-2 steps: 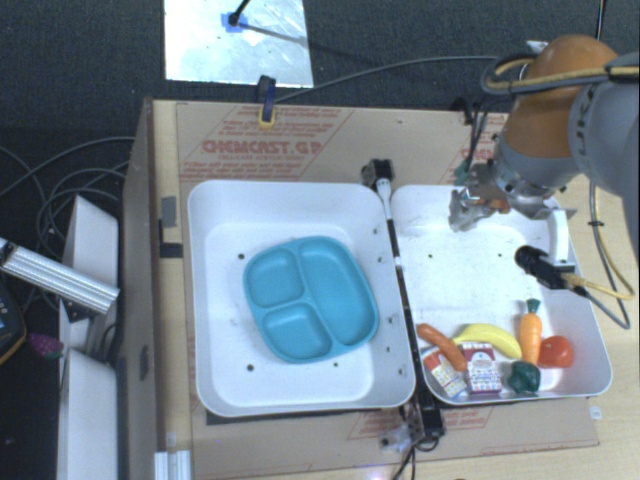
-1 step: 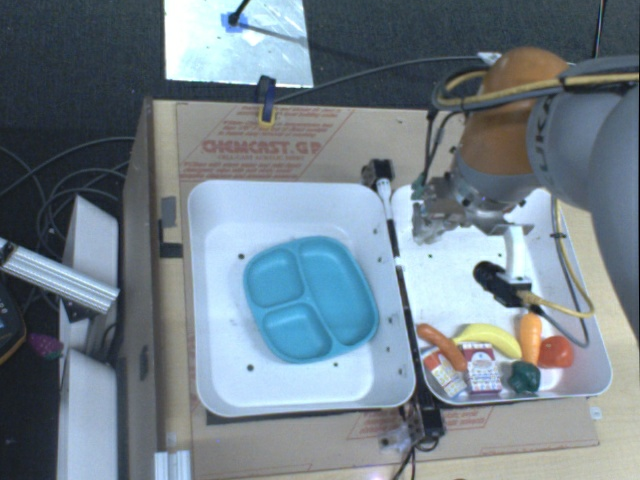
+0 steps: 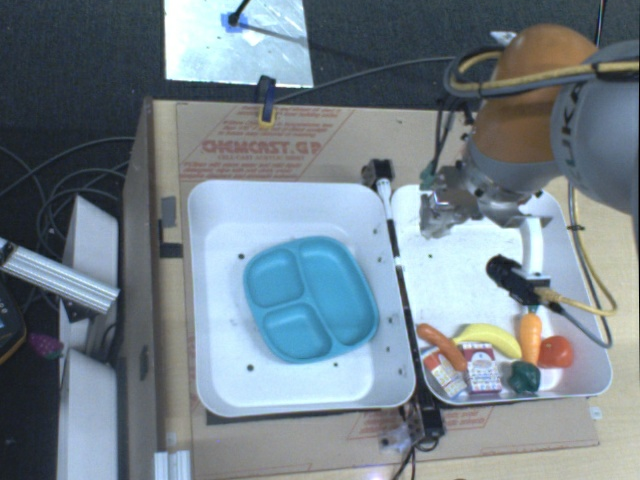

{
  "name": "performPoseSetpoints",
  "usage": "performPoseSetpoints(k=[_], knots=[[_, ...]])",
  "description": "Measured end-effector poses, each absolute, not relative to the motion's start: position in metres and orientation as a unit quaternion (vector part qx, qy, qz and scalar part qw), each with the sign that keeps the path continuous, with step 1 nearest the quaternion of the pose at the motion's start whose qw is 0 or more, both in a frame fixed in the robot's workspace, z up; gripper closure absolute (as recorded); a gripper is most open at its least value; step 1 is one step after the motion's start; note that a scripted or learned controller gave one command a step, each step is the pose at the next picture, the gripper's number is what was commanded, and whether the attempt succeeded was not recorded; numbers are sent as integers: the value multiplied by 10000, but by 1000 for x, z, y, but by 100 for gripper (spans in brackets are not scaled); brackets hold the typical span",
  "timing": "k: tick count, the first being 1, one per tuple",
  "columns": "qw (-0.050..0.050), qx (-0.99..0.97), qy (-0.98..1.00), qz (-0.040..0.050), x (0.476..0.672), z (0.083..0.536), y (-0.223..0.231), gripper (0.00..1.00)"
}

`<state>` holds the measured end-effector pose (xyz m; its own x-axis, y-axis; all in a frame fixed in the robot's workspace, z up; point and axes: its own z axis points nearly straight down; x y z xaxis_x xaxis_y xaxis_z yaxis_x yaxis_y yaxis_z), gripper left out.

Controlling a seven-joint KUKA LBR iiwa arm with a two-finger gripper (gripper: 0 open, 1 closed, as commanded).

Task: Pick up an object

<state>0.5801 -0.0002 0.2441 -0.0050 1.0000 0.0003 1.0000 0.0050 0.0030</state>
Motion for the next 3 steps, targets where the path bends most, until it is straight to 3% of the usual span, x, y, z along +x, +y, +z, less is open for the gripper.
performPoseSetpoints(k=[1,2,3], knots=[[0,7054,7088,3,586,216,34,100],[19,7053,7089,17,653,272,28,100],[-2,7052,7091,5,668,220,70,100]])
